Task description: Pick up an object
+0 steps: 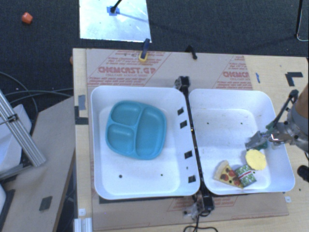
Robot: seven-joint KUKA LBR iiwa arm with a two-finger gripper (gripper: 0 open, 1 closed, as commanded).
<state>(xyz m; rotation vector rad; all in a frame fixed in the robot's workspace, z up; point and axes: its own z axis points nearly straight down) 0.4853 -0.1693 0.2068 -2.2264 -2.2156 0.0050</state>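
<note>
End effector [256, 142] low in the right white bin [227, 105], reaching in from the right | grip state: cannot tell | round yellow disc [256, 160] just below its tip | toy pizza slice [226, 173] and small green packet [246, 177] beside it near the front wall | teal divided plastic plate [136, 129] in the left white bin [145, 178]

Colours on the bench: white bins, blue plate, small bright items

The left bin [99, 178] and right bin [227, 105] are plain white. The divided plate [136, 129] is uniform light blue. The round disc [256, 160] is yellow. The pizza slice [223, 172] is tan with red spots. The small packet [245, 176] is green with white and red print. The bench sheet [125, 69] is tan with red lettering.
</note>
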